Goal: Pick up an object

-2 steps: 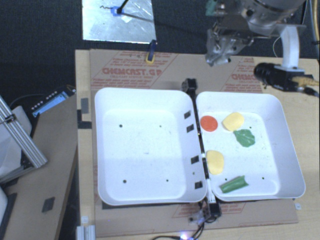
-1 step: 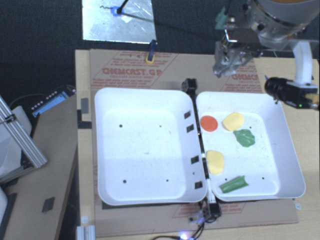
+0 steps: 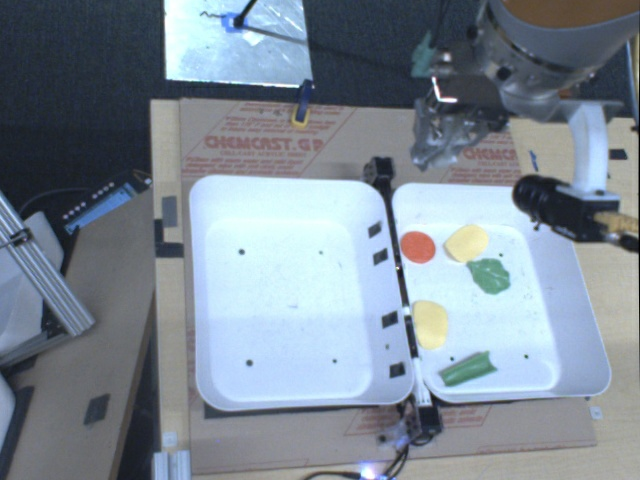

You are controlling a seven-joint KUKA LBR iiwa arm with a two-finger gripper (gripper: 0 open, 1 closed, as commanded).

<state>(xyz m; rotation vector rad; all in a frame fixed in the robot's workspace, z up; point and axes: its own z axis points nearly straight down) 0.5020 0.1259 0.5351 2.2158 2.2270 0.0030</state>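
Note:
The right bin holds several small items: a red disc, a yellow piece, a green leafy piece, a second yellow piece and a green pod. My gripper hangs high above the far edge of the right bin, over the cardboard, well apart from every item. Nothing shows between its fingers.
The left bin lies beside the right one, with a black hinge strip between them. A black camera mount juts over the right bin's far right corner. A shiny metal sheet lies beyond the cardboard.

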